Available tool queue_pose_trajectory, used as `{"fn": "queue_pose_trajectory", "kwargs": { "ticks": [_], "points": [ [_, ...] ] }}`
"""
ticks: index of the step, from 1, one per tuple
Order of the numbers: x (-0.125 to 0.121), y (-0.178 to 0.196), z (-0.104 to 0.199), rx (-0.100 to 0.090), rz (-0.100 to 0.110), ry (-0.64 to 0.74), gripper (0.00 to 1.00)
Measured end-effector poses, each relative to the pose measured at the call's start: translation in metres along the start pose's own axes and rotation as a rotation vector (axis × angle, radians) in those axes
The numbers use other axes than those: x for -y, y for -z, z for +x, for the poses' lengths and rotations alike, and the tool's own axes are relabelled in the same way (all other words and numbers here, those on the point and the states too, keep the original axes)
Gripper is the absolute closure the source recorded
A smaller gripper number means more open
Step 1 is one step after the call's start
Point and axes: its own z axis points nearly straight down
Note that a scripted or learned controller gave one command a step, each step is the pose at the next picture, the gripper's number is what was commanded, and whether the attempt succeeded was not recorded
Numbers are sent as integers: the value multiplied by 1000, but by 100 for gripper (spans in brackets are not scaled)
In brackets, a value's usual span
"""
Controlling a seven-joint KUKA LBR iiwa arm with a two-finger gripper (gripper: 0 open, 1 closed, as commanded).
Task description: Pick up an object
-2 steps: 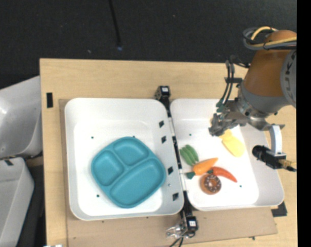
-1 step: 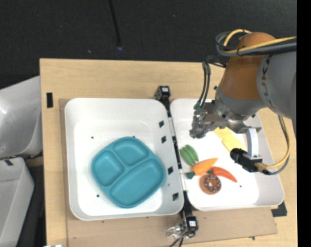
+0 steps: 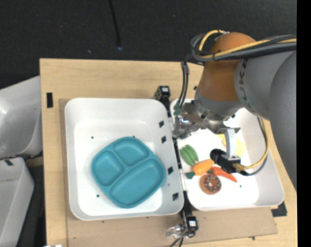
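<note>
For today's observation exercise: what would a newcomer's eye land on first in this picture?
Probably the big grey arm with its orange band, reaching in from the right over the right bin. Next, the blue divided plate lying in the left bin. Then the small cluster by the right bin's left wall: a green item, an orange carrot-like piece and a brownish round thing.

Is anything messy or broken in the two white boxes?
Nothing looks broken or spilled. The blue plate lies flat in the left bin, turned a bit crooked to its walls. In the right bin, the green toy, orange carrot and round brown piece sit bunched together under the arm.
</note>
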Motion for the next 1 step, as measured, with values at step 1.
{"fn": "queue_pose_trajectory", "kwargs": {
  "ticks": [1],
  "points": [
    [-9, 12, 49, 0, -3, 1, 100]
  ]
}}
